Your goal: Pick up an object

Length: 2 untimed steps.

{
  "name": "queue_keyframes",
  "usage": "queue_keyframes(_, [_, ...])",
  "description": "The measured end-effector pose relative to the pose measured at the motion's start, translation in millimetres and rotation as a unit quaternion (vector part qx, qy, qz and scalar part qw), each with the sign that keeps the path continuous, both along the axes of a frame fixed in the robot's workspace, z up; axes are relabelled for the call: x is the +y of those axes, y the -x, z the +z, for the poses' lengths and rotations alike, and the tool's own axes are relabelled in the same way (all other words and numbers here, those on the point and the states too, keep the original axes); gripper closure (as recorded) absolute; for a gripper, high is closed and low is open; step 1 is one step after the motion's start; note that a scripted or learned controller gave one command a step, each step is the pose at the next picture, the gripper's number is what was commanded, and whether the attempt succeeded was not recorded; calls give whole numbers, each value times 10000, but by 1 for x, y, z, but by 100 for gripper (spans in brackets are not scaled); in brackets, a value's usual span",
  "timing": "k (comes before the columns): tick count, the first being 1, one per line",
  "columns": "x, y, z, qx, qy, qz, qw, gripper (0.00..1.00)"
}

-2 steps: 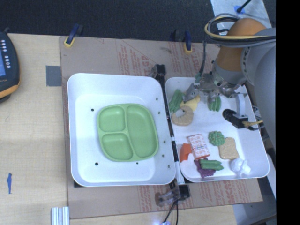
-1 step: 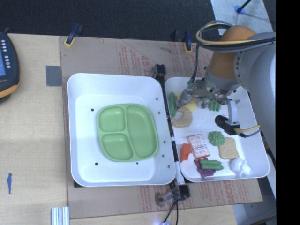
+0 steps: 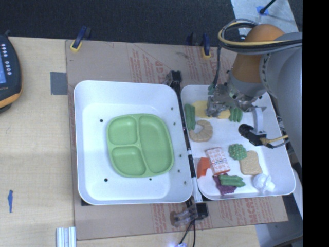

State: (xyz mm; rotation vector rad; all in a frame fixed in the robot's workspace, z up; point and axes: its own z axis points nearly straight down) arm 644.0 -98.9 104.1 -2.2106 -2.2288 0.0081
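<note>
My gripper (image 3: 220, 107) is low in the far part of the right bin (image 3: 277, 187), over a yellow item (image 3: 201, 108) near the bin's back wall. The wrist hides what lies between its tips. Scattered in the same bin are a green pickle-like piece (image 3: 190, 116), a round tan cookie (image 3: 201, 130), a red-and-white packet (image 3: 217, 160), a green broccoli piece (image 3: 237, 151), a tan cracker (image 3: 251, 163), an orange-red piece (image 3: 203, 166), a green and purple vegetable (image 3: 227, 182) and a white crumpled item (image 3: 263, 182).
The left bin (image 3: 87, 179) holds a green divided plate (image 3: 140, 145). A black-and-orange handheld device (image 3: 7, 68) lies at the bench's far left. Blue and yellow clamps (image 3: 78, 39) grip the cardboard's back edge. A black cable fitting (image 3: 254, 134) hangs beside the wrist.
</note>
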Motion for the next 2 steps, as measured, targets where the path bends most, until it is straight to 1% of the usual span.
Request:
queue_keyframes(1, [-47, 84, -14, 33, -7, -54, 10000, 100])
queue_keyframes(2, [-43, 79, -12, -9, -9, -26, 10000, 0])
